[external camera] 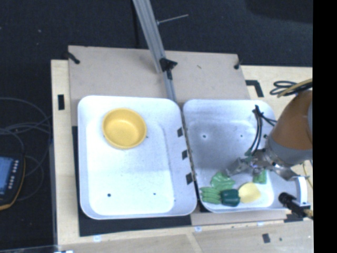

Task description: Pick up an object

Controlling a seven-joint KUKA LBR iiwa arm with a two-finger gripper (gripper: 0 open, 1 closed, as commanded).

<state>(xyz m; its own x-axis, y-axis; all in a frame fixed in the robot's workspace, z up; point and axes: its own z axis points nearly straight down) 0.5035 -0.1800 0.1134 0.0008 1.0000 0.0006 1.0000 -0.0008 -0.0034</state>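
My gripper (256,167) hangs low over the near right part of the right bin (221,120), below the arm's orange band (295,123). Its two metal fingers (236,168) are spread apart, so it is open. A small green piece (259,177) lies just under it, between the fingers and not gripped. Along that bin's near edge lie a light green toy (217,184), a dark green block (229,196) and a yellow lump (249,193), all touching or nearly so.
A yellow bowl (124,128) sits upright at the far left of the left bin (131,194). A low divider (184,152) separates the two bins. A grey metal pole (152,33) slants in from the top.
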